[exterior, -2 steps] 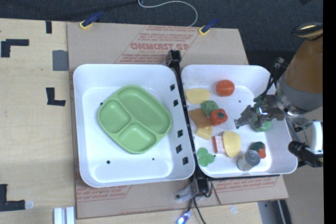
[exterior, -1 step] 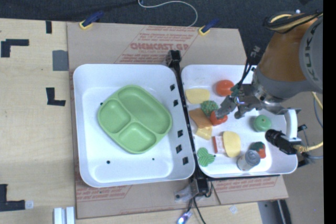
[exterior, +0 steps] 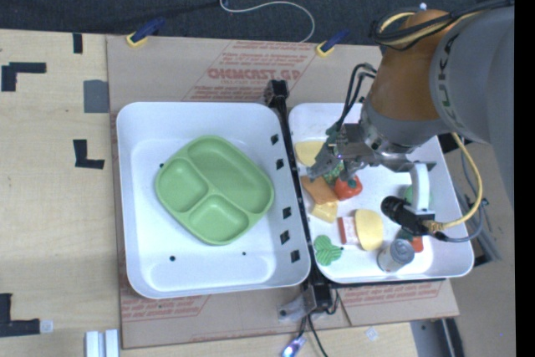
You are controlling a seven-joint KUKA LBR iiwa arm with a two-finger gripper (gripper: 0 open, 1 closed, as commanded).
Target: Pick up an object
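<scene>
The right bin point(exterior: 447, 263) holds several toy food pieces. My gripper point(exterior: 331, 166) hangs low over the bin's left half, right above a red piece point(exterior: 349, 187) with a green top and an orange wedge point(exterior: 319, 191). A yellow piece point(exterior: 308, 151) lies just to the gripper's upper left. Nearer the front lie a pale yellow block point(exterior: 324, 211), a yellow and white piece point(exterior: 369, 228), a small red and white stick point(exterior: 341, 230), a green leafy piece point(exterior: 326, 249) and a grey can point(exterior: 391, 257). The wrist hides what is between the gripper and the red piece.
The left bin point(exterior: 134, 180) holds a green divided plate point(exterior: 214, 189). A black divider point(exterior: 288, 171) with clips runs between the two bins. The grey arm with its orange band point(exterior: 410, 79) covers the right bin's back part.
</scene>
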